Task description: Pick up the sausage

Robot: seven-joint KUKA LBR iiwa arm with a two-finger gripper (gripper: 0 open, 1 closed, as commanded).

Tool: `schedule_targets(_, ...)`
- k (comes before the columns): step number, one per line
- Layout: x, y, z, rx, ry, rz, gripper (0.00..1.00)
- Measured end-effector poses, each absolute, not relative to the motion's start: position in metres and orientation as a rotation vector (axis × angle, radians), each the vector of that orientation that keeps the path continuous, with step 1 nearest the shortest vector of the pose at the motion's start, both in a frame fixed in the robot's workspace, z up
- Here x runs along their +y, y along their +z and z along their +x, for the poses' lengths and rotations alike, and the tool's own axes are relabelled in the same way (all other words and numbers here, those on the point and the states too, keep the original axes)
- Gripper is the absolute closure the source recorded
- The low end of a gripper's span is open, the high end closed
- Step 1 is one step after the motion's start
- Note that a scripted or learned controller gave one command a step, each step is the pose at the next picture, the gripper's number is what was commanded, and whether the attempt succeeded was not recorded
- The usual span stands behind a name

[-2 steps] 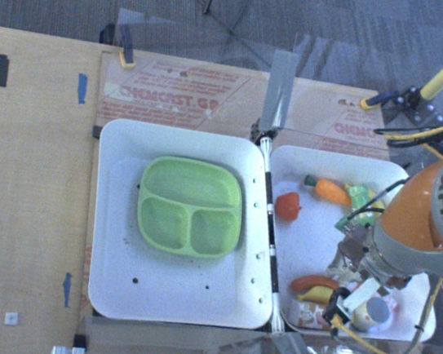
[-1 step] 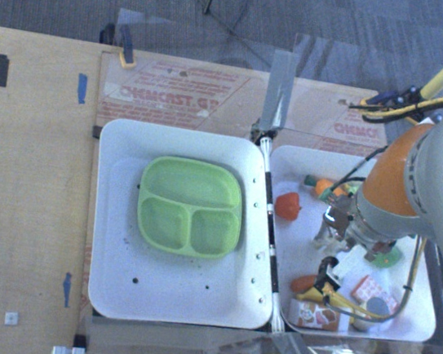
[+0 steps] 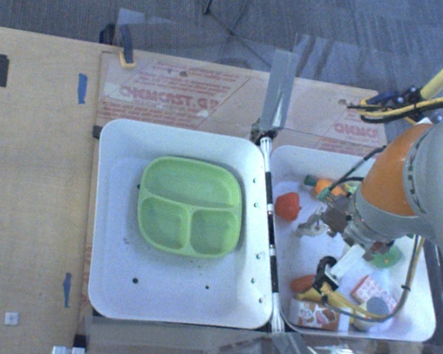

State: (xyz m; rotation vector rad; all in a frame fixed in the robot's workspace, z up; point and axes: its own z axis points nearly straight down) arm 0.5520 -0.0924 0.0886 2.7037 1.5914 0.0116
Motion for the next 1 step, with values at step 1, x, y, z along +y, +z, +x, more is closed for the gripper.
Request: schedule_targets(1, -0.0942, 0.0885, 0.4918, 1.755, 0.011, 2.598, 0.00)
